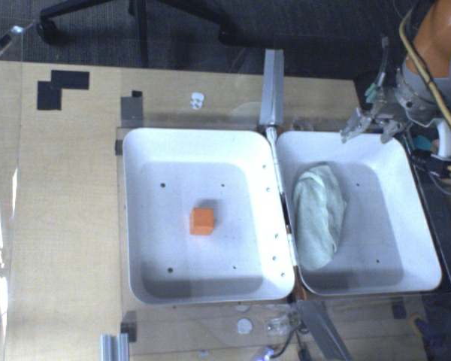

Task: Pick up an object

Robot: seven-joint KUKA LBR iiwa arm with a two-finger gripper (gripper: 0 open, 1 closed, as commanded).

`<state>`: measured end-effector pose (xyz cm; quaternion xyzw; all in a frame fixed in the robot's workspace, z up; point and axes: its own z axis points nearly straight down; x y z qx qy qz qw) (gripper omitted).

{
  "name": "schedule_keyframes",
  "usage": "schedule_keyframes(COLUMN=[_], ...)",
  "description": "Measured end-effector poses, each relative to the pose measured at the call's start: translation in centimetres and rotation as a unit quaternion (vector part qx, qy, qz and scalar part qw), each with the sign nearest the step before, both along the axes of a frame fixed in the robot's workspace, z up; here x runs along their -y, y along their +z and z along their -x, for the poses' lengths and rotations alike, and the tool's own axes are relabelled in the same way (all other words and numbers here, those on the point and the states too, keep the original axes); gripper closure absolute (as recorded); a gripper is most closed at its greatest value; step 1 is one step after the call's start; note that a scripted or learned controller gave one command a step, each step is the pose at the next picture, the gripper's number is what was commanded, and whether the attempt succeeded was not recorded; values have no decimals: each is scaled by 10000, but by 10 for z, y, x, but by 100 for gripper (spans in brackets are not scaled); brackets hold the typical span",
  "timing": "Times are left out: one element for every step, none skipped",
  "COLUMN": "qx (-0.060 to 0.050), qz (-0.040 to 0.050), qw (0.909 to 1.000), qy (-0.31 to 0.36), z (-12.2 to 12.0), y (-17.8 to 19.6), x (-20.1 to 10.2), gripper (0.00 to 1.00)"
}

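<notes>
A small orange cube (202, 221) lies near the middle of the left bin (146, 201). A crumpled pale green-white cloth (319, 213) rests in the left half of the right bin (406, 262). My gripper (371, 126) hangs over the back rim of the right bin, up and to the right of the cloth. Its two fingers stand apart with nothing between them.
A metal divider post (271, 89) rises behind the seam between the bins. Cables and the orange-banded arm (440, 43) crowd the right side. Black tape marks (60, 87) lie on the wooden bench at the back left.
</notes>
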<state>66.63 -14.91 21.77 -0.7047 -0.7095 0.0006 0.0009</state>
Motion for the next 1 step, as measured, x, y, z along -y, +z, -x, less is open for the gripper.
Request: schedule_keyframes(qx=[25], qz=[-1], qw=[9999], qy=[-166], z=[32], y=[-121], x=[-14], gripper=[0])
